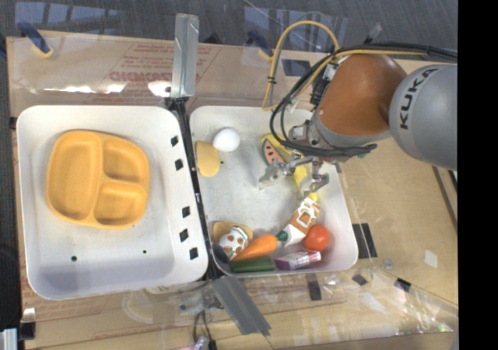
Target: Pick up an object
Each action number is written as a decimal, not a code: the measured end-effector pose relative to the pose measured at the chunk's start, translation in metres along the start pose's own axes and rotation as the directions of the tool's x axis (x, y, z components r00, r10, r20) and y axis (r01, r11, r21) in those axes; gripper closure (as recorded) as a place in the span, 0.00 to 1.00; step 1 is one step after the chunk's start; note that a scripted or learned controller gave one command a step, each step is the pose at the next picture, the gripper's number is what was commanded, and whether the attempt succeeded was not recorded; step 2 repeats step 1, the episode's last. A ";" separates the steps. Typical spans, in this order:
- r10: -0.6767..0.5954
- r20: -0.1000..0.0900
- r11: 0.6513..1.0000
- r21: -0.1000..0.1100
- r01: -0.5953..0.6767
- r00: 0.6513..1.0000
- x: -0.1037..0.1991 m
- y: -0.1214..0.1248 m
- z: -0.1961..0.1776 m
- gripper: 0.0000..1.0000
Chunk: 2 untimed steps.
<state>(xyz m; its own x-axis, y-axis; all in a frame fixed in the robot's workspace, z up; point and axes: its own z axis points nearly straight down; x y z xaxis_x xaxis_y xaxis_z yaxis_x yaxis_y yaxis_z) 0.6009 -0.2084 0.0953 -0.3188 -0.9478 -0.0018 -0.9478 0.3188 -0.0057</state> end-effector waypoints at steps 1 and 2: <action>0.077 0.001 0.997 0.003 -0.077 0.997 0.000 -0.006 0.000 0.00; 0.077 0.001 0.997 0.003 -0.077 0.997 0.000 -0.006 0.000 0.00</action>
